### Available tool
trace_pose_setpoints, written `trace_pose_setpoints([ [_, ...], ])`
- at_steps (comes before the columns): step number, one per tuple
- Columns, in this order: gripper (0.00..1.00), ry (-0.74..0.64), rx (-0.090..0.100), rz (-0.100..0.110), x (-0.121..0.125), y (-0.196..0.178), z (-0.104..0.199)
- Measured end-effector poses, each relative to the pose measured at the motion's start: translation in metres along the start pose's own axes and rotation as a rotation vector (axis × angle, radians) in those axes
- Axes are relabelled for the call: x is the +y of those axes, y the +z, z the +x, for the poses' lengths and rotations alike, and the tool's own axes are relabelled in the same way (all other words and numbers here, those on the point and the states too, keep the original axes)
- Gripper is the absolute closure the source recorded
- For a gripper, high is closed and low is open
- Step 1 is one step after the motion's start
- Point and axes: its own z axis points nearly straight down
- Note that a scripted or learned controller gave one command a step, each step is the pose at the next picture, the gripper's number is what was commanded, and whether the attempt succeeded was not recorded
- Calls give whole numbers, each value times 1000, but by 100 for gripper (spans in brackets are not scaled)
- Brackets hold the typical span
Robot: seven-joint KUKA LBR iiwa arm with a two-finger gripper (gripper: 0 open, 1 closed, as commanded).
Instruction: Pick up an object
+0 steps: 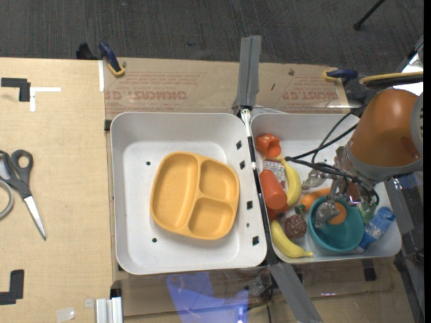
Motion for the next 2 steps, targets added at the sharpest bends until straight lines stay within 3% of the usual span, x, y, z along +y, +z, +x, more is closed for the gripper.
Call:
trace_pose_setpoints([
  [1, 0, -101, -6, 5, 45, -2, -26],
  [2, 0, -132, -4, 3, 48, -2, -59],
])
